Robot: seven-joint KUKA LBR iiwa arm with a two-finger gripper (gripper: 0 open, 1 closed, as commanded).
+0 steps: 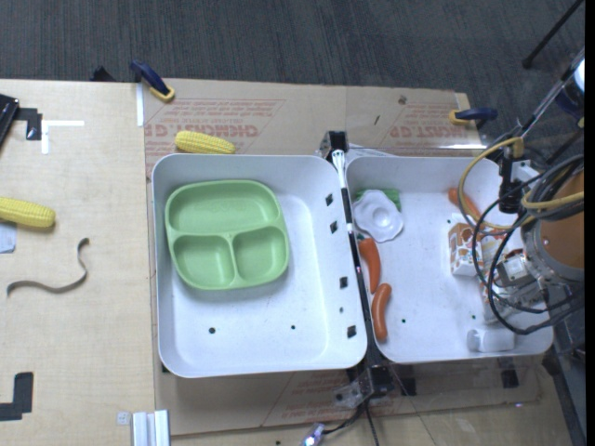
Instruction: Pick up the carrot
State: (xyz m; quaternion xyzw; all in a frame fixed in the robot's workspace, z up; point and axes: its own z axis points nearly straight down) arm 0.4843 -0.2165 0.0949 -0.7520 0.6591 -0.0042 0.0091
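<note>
The carrot (370, 260), an orange tapered piece, lies along the left wall of the right bin (423, 347), just below a white and green toy vegetable (379, 216). A second orange-red piece like a sausage (380, 310) lies just below the carrot. My gripper (497, 316) hangs low at the right side of the right bin, wrapped in black and yellow cables, well to the right of the carrot and apart from it. Nothing shows in its grasp.
A green divided plate (226, 233) sits in the left bin (260, 347). A small printed box (462, 249) and another orange item (455, 198) lie near the arm. Two corn cobs (204, 142) (26, 213) and a dark curved strip (51, 282) rest on the bench outside the bins.
</note>
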